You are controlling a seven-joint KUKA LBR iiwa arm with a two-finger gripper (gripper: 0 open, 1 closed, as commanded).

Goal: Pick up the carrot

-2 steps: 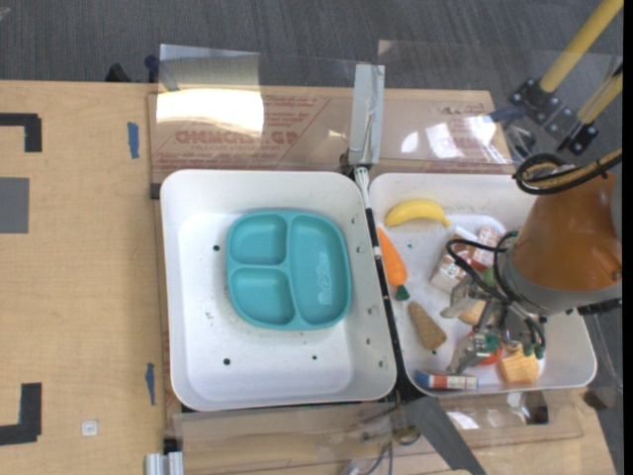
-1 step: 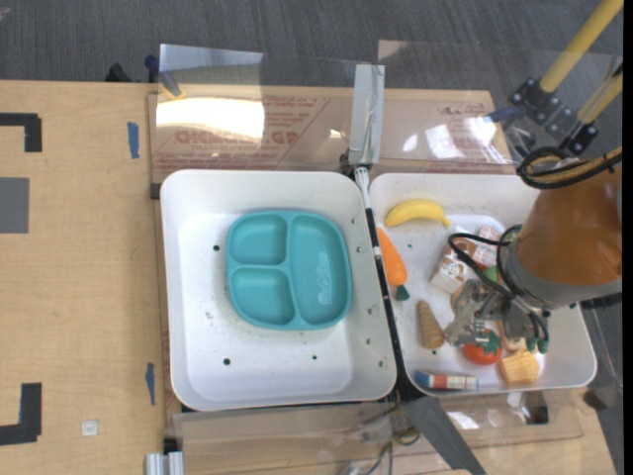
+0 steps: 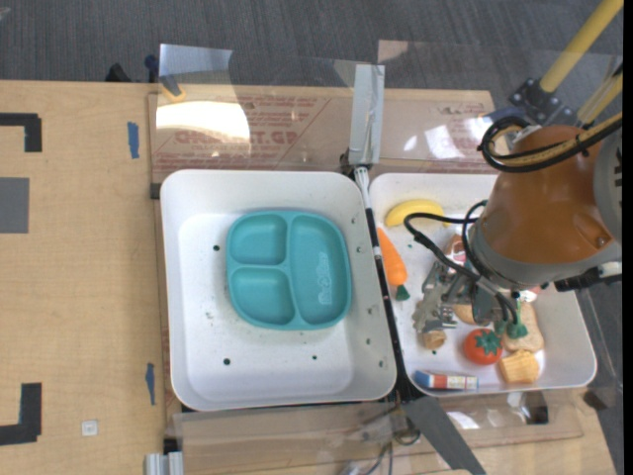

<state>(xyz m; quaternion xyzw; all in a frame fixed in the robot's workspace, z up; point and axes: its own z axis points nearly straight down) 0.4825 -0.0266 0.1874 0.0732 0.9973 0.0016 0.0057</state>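
The carrot is orange with a green tip and lies along the left side of the right bin, close to the divider. My gripper hangs over the middle of that bin, to the right of the carrot and a little nearer the front, apart from it. Its metal fingers point down over a small brownish piece of food. The orange wrist band above hides much of the bin's right half.
A teal divided plate sits in the left bin. In the right bin lie a banana, a tomato, a yellow-orange cheese-like piece and a small tube at the front.
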